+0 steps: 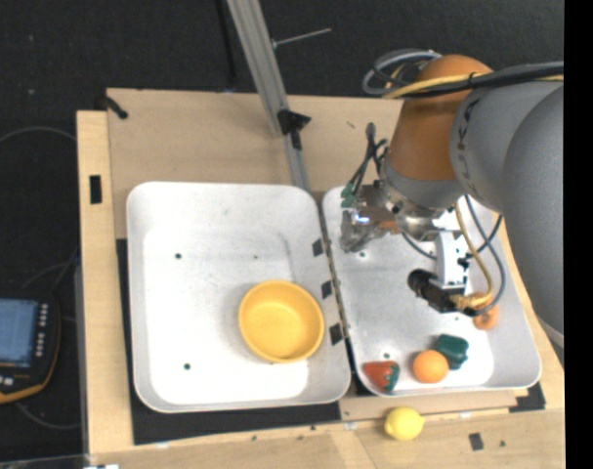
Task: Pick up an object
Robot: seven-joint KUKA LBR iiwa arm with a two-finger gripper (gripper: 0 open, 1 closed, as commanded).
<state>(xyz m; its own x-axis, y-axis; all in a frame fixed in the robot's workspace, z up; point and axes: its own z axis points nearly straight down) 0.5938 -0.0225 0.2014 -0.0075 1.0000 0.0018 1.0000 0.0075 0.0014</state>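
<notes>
Gripper (356,231) hangs over the far left corner of the right bin (511,355), whether open or clasped impossible to tell; its likeliest targets, an orange (431,366), a red piece (379,373) and a green piece (452,349), lie well apart along the near edge.

A pale wooden bench (193,145) sits on a dark, almost black floor (101,27). A grey metal pole (262,62) slants across the bench's far edge. Thin cables (22,145) trail over the floor at left, near a handheld control pendant (18,345) with a lit bluish screen.
</notes>
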